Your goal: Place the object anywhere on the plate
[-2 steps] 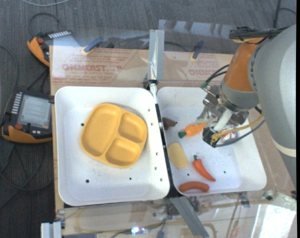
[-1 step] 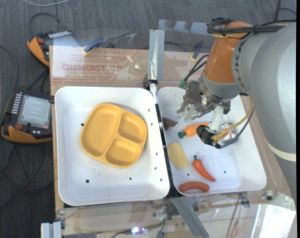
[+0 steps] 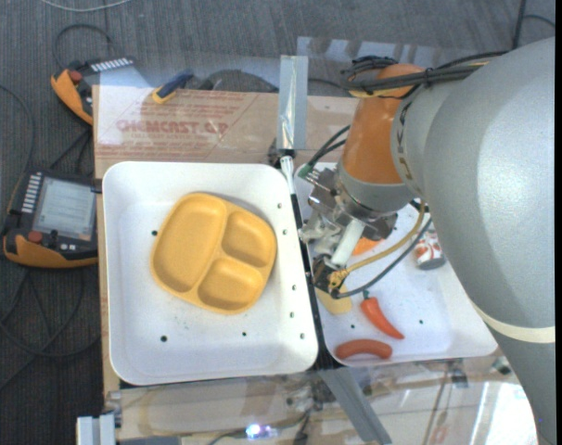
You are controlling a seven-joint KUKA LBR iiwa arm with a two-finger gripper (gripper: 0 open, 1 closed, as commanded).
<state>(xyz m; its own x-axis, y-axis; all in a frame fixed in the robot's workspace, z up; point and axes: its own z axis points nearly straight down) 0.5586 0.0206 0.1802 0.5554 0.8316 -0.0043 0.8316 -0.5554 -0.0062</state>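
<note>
Two bins sit side by side. My hand [image 3: 329,269] hangs low in the right bin [image 3: 448,327]; I cannot tell its grip. I should grab the chili [image 3: 381,315], then carry it left to the yellow plate [image 3: 214,251].

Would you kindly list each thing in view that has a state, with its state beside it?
Plate: yellow, three compartments, nothing in them, lying in the left bin.
Chili pepper: lying in the right bin, apart from the plate.
Sausage: lying at the right bin's near edge.
Gripper: low over the right bin's left side; what it holds cannot be told.
Handheld controller: screen lit, on the floor left of the bench.
</note>
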